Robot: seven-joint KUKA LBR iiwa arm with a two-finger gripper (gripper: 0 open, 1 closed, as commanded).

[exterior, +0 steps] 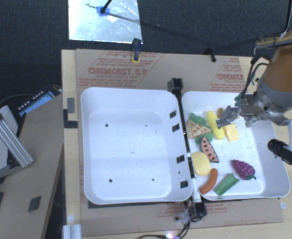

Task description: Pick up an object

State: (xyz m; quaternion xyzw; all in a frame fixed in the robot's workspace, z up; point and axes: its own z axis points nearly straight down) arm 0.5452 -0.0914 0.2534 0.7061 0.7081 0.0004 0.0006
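Observation:
The right bin [272,148] holds several toy foods. A yellow corn cob [214,124] lies beside a green pod [196,118] and a pizza wedge [199,130]. A yellow cheese block [231,132] sits just right of the corn. Lower down are a watermelon slice [209,150], a pale yellow lemon [201,163], an orange sausage [208,181], a green cucumber [226,184] and purple grapes [243,169]. My gripper [227,115] hangs over the bin's upper part, right above the corn and the cheese, with nothing visibly held.
The left bin [131,143] stands beside the right one, with black clips [179,129] along the shared wall. The arm's grey and orange body [282,78] covers the right bin's far right corner. A black fitting [284,151] juts over its right rim.

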